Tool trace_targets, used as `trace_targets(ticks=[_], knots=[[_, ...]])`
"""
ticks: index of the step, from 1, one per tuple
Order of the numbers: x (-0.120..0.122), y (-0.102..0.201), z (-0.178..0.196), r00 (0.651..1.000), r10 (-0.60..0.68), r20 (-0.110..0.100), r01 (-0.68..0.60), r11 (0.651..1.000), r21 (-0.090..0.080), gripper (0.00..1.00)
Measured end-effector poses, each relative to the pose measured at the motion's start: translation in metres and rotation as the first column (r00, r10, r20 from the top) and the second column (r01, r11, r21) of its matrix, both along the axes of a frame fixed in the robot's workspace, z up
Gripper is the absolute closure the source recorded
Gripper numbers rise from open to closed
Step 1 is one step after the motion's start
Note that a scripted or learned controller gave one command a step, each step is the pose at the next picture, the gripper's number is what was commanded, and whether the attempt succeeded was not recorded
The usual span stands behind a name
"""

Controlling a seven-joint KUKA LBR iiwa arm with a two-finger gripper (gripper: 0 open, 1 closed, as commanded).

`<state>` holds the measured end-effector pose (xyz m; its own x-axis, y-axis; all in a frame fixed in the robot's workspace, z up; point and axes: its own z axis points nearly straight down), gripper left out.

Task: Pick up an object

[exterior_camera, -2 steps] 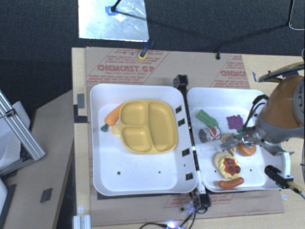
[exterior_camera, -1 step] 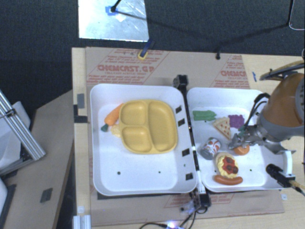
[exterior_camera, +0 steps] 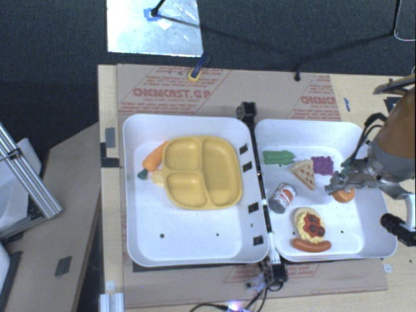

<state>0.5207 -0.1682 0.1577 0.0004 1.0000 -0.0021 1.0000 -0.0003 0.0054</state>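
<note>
hot dog (exterior_camera: 311,244) front, orange obj (exterior_camera: 344,195) just under fingers (exterior_camera: 337,184)

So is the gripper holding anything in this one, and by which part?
Cannot be told. The gripper sits right over a small orange object in the right bin, but no hold is visible.

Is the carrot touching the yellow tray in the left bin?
Touching. The camera view shows the carrot lying against the yellow tray's left rim, no gap visible.
</note>
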Motion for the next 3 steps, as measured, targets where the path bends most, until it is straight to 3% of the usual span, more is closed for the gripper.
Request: trace_targets(ticks=[1,2,3], knots=[[-0.003,-0.010,0.053,1.000,0.000,0.002,0.000,1.000,-0.001,1.00],[-0.002,-0.011,0.068,1.000,0.004,-0.001,-0.004,1.000,0.000,1.00],[0.044,0.017,0.065,1.000,0.009,0.000,-0.009,1.000,0.002,1.00]])
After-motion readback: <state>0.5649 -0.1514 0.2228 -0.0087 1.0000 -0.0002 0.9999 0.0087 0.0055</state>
